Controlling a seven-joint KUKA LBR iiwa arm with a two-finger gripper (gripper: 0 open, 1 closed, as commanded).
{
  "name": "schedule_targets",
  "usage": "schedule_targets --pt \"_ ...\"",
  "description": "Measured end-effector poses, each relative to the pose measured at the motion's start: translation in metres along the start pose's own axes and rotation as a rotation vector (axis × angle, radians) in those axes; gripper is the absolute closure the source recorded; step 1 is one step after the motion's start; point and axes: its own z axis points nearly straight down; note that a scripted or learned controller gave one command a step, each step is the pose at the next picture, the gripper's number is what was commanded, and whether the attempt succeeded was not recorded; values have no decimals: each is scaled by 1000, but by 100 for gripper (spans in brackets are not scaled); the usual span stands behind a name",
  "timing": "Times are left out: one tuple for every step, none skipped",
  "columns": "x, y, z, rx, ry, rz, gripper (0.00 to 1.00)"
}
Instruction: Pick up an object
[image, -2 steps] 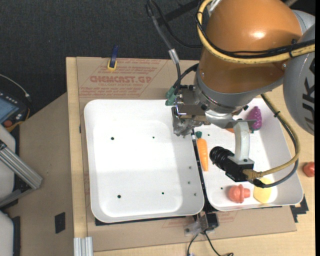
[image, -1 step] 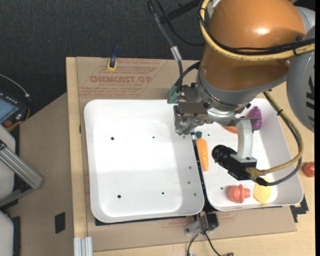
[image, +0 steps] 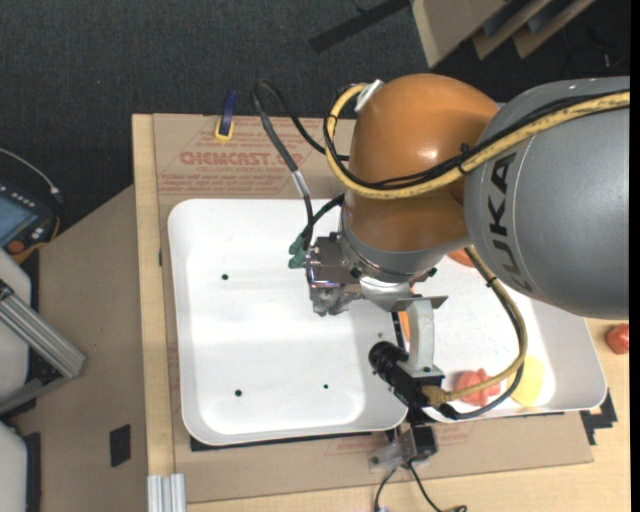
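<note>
Reaching in from the right, the grey arm with its orange band (image: 420, 140) hides the gripper, so I cannot tell its state, while a small orange soft-looking object (image: 478, 388), probably light and squeezable at its middle, lies in the right white bin (image: 575, 385).

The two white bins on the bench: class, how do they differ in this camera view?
The left bin lies mostly in open view, while the right bin is largely covered by the arm. The left bin's visible floor shows small dark dots; the right bin's visible part holds a yellow object and an orange-red object. Both are shallow and white.
</note>
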Motion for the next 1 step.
schedule_targets --pt "-30 1 117 2 -1 5 100"
